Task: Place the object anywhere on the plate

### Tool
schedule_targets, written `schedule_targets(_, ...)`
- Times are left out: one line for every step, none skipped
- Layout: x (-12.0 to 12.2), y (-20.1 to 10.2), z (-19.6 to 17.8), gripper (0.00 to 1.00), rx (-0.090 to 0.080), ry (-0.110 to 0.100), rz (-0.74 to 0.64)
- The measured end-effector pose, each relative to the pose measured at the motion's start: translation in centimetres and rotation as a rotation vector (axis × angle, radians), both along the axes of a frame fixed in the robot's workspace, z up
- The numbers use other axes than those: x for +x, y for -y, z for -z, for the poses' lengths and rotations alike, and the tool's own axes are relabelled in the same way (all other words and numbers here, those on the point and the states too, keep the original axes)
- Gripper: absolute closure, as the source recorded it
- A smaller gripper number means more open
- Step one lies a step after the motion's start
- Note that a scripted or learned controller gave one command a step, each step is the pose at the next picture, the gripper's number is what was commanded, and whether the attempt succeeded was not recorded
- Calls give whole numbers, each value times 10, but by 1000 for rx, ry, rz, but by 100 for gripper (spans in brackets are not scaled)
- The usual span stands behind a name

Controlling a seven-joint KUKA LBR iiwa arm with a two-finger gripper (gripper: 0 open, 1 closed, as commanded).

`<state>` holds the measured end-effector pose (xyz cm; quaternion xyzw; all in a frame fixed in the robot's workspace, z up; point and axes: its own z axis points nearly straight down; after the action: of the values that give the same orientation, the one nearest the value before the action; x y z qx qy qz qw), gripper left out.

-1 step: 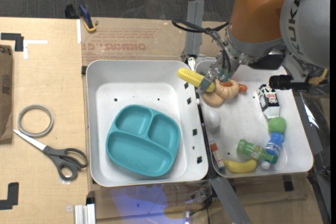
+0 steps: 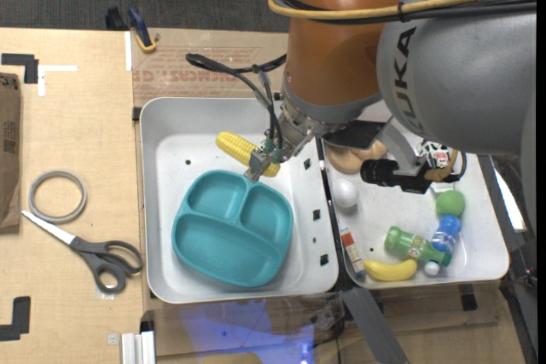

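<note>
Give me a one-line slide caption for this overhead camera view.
Gripper at the corn beside the teal plate in the left bin; toys in the right bin.

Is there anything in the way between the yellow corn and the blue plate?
Nothing visible. The corn lies in the left bin just beyond the plate, with the gripper at its end nearest the plate. Only bare bin floor separates them.
</note>
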<state>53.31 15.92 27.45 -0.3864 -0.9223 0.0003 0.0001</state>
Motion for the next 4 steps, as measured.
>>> schedule_targets(-55, -12, -11, 100, -1, -1, 7)
schedule_targets(-55, -12, -11, 0, -1, -1, 7)
schedule_targets(-54, -11, -19, 100, -3, -2, 6)
schedule_targets(-54, 53, -32, 100, -1, 2, -239)
